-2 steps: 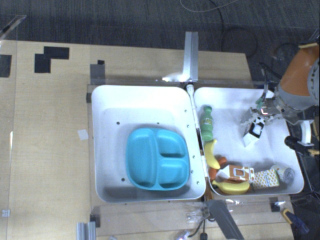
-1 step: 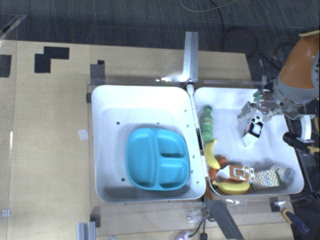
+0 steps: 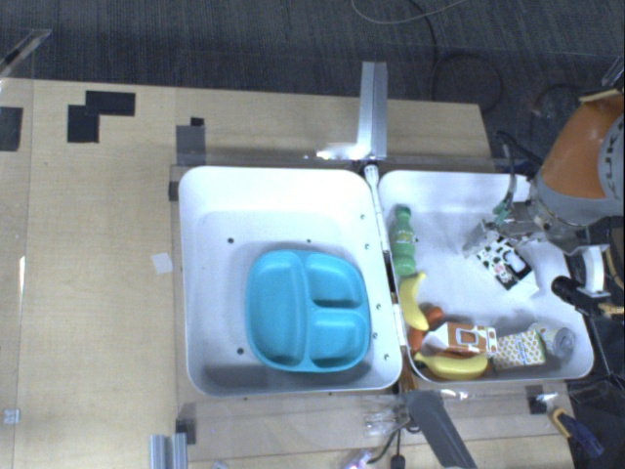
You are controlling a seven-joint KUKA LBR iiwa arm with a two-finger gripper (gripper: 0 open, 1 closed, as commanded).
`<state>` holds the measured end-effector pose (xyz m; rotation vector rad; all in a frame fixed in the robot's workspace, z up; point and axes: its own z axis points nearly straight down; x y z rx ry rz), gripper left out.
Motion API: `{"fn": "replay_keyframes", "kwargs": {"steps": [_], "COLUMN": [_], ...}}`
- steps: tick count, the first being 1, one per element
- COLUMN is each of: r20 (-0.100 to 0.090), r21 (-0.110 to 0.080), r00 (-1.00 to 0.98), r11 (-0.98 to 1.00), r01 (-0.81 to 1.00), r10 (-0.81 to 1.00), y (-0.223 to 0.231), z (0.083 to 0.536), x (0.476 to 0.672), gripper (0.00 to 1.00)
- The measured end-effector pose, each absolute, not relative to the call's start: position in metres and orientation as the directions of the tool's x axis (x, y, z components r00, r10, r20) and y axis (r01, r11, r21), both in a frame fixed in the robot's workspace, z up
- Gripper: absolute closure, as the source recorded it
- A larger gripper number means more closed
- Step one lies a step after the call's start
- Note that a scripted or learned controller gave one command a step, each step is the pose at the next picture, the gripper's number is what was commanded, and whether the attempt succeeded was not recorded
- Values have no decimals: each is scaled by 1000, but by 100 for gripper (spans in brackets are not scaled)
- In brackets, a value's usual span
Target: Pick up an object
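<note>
Lowest in the view, along the right bin's (image 3: 582,364) near wall, lie a yellow banana (image 3: 451,364), a small carton (image 3: 467,339) and a patterned packet (image 3: 518,349), with a green bottle (image 3: 401,238) upright in the view beside the divider and a blue divided plate (image 3: 308,310) in the left bin (image 3: 210,291). Hanging over the right bin's far right part, the end effector (image 3: 502,247) leaves its fingers unreadable, so I cannot tell their state. Judging from this, the carton and packet lie nearest, below it toward the near wall, their long axes running left to right.
</note>
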<state>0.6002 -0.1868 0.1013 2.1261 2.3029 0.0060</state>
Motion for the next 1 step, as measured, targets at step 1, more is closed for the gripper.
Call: {"fn": "replay_keyframes", "kwargs": {"steps": [1], "r20": [-4], "r21": [13], "r00": [-83], "r11": [83], "r01": [996], "r10": [997], "y": [-186], "z": [113], "x": [602], "gripper": [100]}}
